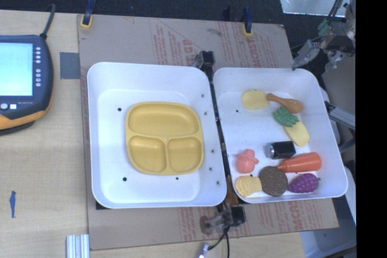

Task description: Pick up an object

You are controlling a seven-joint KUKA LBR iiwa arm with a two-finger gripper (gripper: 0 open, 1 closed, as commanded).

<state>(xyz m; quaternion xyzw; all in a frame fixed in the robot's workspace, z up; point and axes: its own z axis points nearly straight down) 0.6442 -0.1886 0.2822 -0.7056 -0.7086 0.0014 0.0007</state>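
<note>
Gripper (pixel 309 52) at the far right corner of the right bin (pixel 323 107), just outside its rim, above the bench and not over any object. Dark and partly blurred there; apart or together, not possible to judge. Nothing seen held in it.

All small toy objects inside the right bin, well apart from the gripper:
- Nearest to the gripper, a pale yellow piece (pixel 254 99) with a brown drumstick (pixel 285 103) just beside it, at the far side of the bin.
- Below these, a green and yellow corn cob (pixel 292 125), lying at a slant.
- Then a small black block (pixel 281 149), just beside the corn cob's lower end.
- An orange-red carrot (pixel 300 162), lying flat, touching or almost touching the black block.
- A pink toy (pixel 246 161) to the left, apart from the others.
- Along the near wall, a yellow cracker (pixel 247 187), a round brown cookie (pixel 273 181) overlapping its edge, and purple grapes (pixel 304 183) just beside the cookie.

Left bin (pixel 106 130) touching the right bin along the middle, with a yellow divided plate (pixel 164 137) lying flat in its centre.

Under both bins, a brown cardboard sheet (pixel 157 39), fixed at the far edge by two blue clamps (pixel 88 12). A grey tape patch (pixel 69 65) at the sheet's left edge. Further left, on the wooden bench (pixel 36 178), a control pendant (pixel 21 78) with a bright screen.
</note>
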